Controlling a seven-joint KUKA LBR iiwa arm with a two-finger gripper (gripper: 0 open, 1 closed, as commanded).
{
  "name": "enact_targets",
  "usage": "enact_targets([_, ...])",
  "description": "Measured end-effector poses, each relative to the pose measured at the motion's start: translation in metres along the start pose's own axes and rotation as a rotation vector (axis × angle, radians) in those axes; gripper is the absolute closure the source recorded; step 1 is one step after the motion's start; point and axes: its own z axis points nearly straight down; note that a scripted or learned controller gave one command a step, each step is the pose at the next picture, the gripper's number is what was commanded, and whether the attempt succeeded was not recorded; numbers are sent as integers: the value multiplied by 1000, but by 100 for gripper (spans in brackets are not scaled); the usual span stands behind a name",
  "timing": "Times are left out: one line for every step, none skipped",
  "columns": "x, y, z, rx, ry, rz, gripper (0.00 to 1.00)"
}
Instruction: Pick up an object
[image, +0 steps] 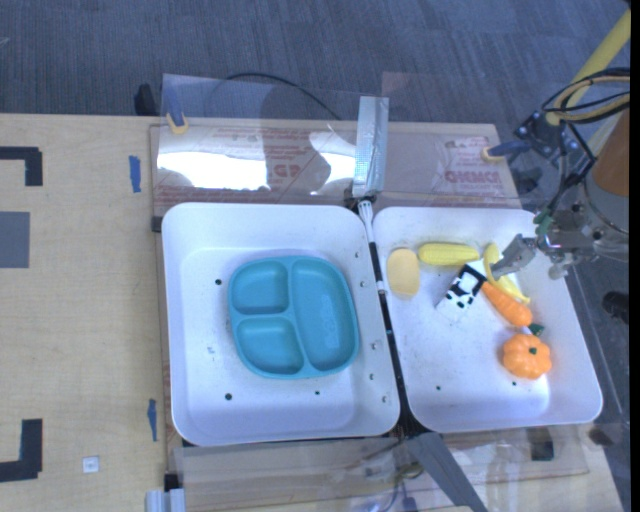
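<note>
Camera view: the gripper (518, 252) hovers right of centre over the carrot (508, 303); finger state unclear; nothing lifted yet.

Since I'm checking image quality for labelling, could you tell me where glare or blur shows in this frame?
In the camera view, strong glare washes over the clear panel behind the left bin; the blue tray is evenly lit; the gripper over the right bin looks slightly soft.

Right bin (575, 395) holding orange pumpkin (526, 356), carrot (508, 303), corn cob (448, 254), pale yellow piece (403, 271), black-and-white block (461, 290)
</note>
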Motion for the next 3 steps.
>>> enact_targets([-3, 48, 98, -33, -10, -160, 0])
enact_targets([4, 52, 108, -37, -14, -226, 0])
enact_targets([28, 52, 107, -45, -24, -258, 0])
